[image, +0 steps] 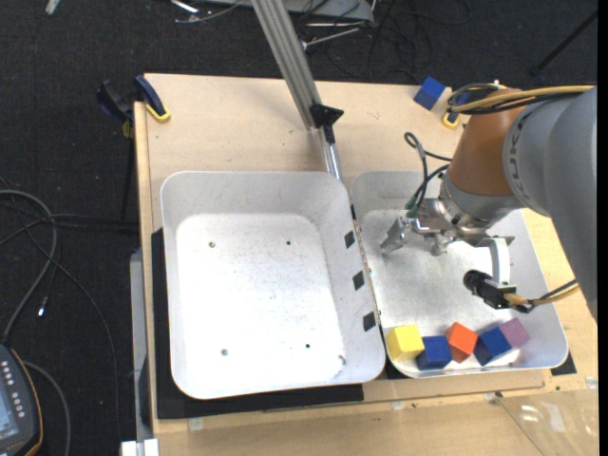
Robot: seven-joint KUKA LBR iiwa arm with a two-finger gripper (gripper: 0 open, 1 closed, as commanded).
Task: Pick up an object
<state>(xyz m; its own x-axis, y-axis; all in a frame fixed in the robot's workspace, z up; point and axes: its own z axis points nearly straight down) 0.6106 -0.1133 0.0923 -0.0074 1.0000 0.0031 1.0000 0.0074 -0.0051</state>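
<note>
The grey arm (532,150) is hanging over the right bin (541,274); whether its gripper (418,231) is clenched or released I cannot tell. Small hard-edged blocks are sitting along the bin's near rim: yellow block (405,339), orange block (463,337), blue ones. Descending squarely over one flat-faced cube should be helping.

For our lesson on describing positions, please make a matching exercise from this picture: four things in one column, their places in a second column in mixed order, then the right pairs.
Things:
1. yellow cube
2. purple cube
3. lone blue cube
4. gripper

Places:
A. on the bench behind the bins
B. right end of the row of cubes
C. above the right bin's floor, away from the cubes
D. left end of the row of cubes

Pairs: 1-D, 2-B, 3-A, 4-C
</note>
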